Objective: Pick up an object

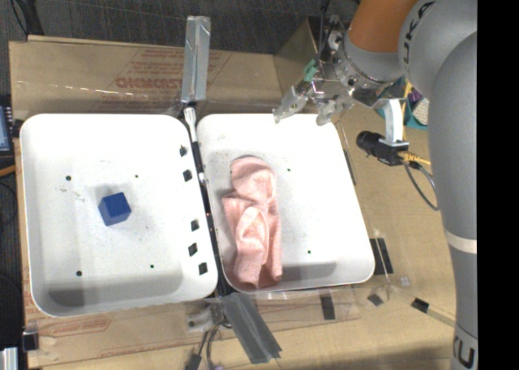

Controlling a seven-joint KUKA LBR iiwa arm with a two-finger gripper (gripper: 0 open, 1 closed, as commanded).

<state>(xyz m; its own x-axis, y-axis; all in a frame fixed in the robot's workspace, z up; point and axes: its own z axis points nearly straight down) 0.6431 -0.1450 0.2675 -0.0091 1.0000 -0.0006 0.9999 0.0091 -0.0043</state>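
Note:
A crumpled pink cloth (253, 220) lies in the right bin (324, 198), along its left half, reaching from the middle toward the front wall. A small blue cube (114, 208) sits in the left bin (73, 149), left of centre. My gripper (308, 109) hangs over the far edge of the right bin, above and to the right of the cloth. Its two fingers stand apart with nothing between them.
A metal divider (196, 60) runs between the two bins at the back. Brown cardboard (97, 76) lies under and behind the bins. The arm (438, 52) fills the upper right side of the view.

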